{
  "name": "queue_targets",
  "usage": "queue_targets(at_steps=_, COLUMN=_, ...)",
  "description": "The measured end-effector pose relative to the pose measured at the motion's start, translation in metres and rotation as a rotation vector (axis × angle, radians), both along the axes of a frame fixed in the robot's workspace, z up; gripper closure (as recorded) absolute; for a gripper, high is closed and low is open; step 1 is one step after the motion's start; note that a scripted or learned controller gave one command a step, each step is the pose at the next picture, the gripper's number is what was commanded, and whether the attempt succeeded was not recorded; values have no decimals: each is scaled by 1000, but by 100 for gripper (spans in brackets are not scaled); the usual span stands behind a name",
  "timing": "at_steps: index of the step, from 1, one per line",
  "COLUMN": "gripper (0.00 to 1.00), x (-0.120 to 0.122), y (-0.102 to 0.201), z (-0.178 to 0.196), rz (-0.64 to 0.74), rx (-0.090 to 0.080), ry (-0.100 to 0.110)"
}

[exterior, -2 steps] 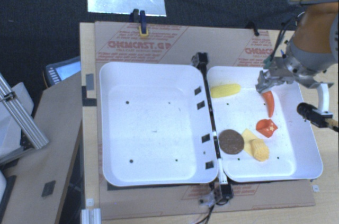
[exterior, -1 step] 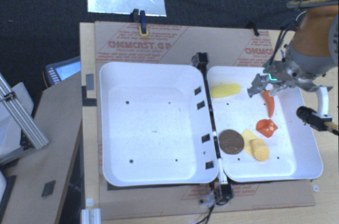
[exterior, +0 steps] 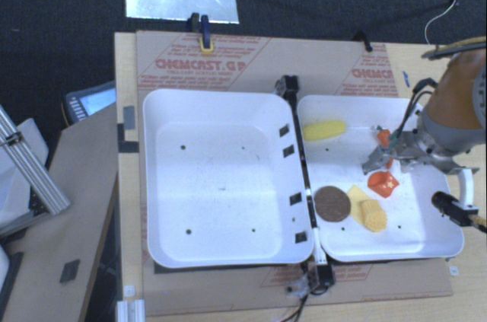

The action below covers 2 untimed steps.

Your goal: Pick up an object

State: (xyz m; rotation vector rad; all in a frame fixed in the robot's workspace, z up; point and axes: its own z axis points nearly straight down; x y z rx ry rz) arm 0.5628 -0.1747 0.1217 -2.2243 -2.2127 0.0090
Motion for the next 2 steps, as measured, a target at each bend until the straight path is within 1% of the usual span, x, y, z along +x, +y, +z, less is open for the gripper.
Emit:
queue_targets(at_steps=1, gripper=0, x=-8, y=15, z=-40, rz=7, rx=2, ry=-5)
queue_targets(at_steps=2, gripper=100, x=-6, y=14, z=-26, rz=7, rx=0, ry=-12)
